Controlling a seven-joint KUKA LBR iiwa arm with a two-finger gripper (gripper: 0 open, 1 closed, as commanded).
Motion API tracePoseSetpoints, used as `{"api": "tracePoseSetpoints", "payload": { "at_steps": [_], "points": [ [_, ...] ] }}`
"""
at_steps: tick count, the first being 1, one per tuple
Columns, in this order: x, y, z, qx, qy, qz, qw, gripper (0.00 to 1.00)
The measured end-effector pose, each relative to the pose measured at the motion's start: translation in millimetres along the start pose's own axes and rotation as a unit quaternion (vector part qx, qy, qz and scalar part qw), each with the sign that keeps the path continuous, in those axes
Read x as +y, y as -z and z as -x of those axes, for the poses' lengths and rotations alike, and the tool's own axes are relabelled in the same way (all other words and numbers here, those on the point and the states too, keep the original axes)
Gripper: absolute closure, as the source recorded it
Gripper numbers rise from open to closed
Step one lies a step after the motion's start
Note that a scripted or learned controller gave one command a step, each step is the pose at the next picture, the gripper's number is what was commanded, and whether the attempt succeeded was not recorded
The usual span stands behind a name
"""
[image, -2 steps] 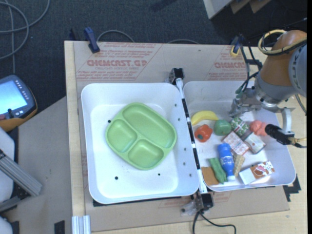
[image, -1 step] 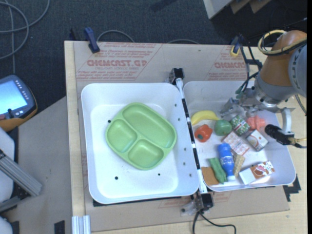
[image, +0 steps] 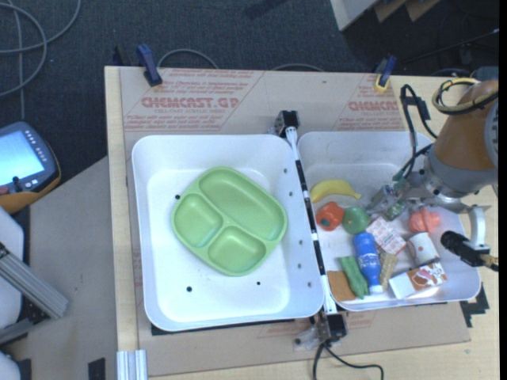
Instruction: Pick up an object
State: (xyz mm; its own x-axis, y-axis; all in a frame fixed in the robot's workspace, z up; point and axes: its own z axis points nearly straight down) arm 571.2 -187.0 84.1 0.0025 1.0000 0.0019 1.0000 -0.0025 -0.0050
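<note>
The right bin (image: 356, 145) holds a pile of small things. A yellow banana (image: 334, 188) lies at its left, with a red pepper-like toy (image: 329, 214) and a green round thing (image: 356, 218) just below it. A blue bottle (image: 367, 260) lies toward the front, beside a pink patterned packet (image: 387, 234). An orange piece (image: 425, 220) and small white boxes (image: 420, 279) sit at the right. My gripper (image: 390, 202) hangs low over the middle of this bin, right of the green round thing and above the packet.
The left bin (image: 158, 165) holds a green divided plate (image: 230, 220). A black clamp (image: 287, 120) joins the two bins at the back. The arm's grey wrist and orange band (image: 467, 145) cover the right bin's far right side. Blue clips (image: 148, 63) hold the cardboard base.
</note>
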Motion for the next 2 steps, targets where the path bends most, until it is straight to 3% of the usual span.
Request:
{"api": "tracePoseSetpoints", "payload": {
  "at_steps": [1, 2],
  "points": [
    [2.6, 10.9, -0.5, -0.001, 0.001, 0.003, 1.0, 1.0],
    [47.6, 106.2, -117.3, -0.001, 0.006, 0.008, 1.0, 1.0]
  ]
}}
